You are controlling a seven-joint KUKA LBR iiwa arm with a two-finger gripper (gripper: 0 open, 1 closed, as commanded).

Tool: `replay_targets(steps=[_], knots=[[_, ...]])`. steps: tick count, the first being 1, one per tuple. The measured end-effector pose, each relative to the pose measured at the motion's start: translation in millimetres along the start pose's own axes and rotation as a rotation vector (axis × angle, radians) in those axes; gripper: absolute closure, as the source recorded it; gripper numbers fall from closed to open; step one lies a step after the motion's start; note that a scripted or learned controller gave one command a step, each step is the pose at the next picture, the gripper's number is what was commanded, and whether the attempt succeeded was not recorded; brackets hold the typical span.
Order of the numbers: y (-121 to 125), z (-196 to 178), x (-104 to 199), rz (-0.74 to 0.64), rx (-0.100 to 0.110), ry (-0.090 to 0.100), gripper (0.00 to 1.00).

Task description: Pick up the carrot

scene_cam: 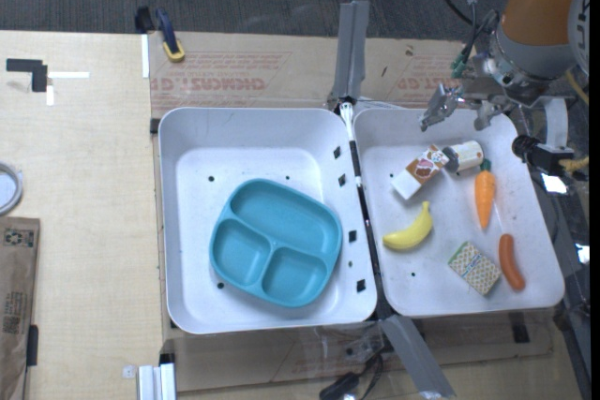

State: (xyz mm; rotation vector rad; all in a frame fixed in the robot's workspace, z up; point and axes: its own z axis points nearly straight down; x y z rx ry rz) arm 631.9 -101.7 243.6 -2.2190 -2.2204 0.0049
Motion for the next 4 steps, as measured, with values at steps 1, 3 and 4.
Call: replay_targets(steps=[1,3,4], knots=[[-35.9,101.8,-84.7,0.229,-0.001,0.0,0.0],[-56.2,143.9,-101.4,0.029,-0.002,0.002,1.0],[-72.0,9.7,-19.0,0.012,-0.003,0.0,1.0]])
